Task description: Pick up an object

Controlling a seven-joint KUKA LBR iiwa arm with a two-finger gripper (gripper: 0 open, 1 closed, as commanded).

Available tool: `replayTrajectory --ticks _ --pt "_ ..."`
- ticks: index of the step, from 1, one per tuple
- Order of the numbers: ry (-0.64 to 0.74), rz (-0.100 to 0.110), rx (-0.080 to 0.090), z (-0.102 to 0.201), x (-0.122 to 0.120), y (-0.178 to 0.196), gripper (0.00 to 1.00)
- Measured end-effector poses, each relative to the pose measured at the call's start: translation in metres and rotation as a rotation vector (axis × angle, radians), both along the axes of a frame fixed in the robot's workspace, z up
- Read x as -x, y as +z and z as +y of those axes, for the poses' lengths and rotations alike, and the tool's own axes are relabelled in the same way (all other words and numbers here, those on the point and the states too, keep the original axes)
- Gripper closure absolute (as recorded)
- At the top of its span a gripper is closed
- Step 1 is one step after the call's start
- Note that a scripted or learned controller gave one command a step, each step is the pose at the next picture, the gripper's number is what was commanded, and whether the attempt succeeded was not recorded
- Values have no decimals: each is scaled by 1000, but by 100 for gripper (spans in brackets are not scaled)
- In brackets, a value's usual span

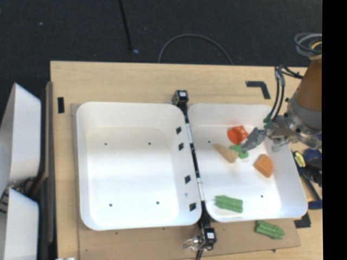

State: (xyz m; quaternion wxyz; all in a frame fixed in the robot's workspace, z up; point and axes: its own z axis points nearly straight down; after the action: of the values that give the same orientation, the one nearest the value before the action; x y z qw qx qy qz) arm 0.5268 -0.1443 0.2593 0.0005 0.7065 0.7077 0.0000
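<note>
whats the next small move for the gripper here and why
Probably a short descent straight down. The grey two-finger gripper sits in the right-hand white bin over a small green piece, beside a red block and a tan wedge. Nothing is visibly between its fingers, so no grasp is confirmed.

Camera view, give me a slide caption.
End effector low in the right bin among small toys; a green piece lies outside.

Arm cut by right edge; small green piece half hidden under tool.
</note>
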Motion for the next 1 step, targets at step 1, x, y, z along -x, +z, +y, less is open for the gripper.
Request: replayTrajectory --ticks 1 --pt "-2 5 1 -22 -46 -109 0"
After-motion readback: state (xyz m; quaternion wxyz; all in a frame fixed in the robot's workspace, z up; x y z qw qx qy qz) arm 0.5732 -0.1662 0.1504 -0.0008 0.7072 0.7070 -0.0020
